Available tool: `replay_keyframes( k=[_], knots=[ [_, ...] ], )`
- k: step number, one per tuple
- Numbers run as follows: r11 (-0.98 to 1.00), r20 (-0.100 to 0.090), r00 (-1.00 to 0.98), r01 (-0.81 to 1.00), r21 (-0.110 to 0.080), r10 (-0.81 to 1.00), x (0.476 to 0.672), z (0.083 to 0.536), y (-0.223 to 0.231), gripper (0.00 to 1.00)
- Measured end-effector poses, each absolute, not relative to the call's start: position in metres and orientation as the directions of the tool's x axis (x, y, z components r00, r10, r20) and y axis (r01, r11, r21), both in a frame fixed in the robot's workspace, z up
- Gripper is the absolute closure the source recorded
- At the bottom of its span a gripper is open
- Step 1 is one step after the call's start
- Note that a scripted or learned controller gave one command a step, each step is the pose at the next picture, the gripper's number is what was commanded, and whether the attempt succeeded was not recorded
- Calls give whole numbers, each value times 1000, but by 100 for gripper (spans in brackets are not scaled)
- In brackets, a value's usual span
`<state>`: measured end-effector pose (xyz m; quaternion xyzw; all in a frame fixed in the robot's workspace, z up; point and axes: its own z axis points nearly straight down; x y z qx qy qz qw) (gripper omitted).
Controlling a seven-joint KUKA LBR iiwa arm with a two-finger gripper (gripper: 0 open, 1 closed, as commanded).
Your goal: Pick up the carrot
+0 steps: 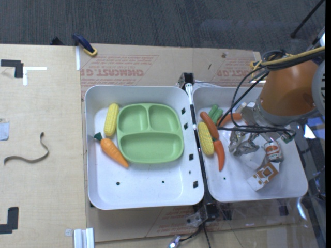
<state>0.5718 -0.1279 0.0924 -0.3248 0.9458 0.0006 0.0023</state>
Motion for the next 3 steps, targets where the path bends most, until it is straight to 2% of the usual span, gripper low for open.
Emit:
replay_keyframes(
  k=[1,2,3],
  knots=[
    [789,-5,-789,-614,0,-614,572,92,-128,0],
    [683,-8,-683,-731,-5,-731,639,94,-170,0],
    [665,-7,-665,-747,-2,-747,643,93,-120,0]
  ],
)
